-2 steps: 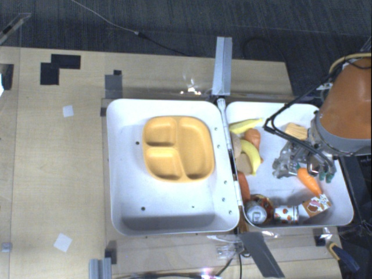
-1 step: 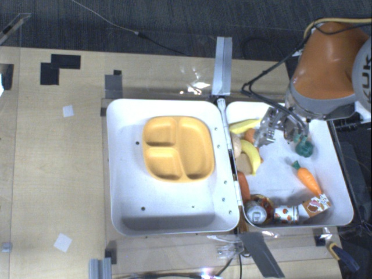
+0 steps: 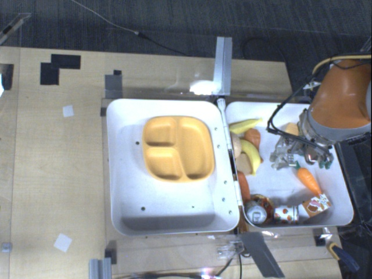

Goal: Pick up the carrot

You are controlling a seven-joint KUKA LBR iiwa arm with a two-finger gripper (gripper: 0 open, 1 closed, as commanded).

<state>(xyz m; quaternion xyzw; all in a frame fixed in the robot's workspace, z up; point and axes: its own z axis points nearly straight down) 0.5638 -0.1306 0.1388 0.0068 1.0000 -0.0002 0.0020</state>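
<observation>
The carrot (image 3: 309, 181) lies in the right bin (image 3: 344, 209), orange with its green stub end pointing up-left, at a slant toward the bin's front right. My gripper (image 3: 302, 157) hangs just above and behind the carrot's stub end. It is open, and its fingers stand spread to either side with nothing between them. The carrot rests on the bin floor, touching nothing I can make out. The orange band of the arm (image 3: 344, 97) fills the upper right above the bin.
In the right bin lie two bananas (image 3: 251, 151), a reddish round fruit (image 3: 252, 136), a red vegetable (image 3: 243, 185) along the divider, and cans and a small carton (image 3: 317, 204) at the front. The left bin (image 3: 125, 214) holds a yellow sectioned plate (image 3: 176, 148).
</observation>
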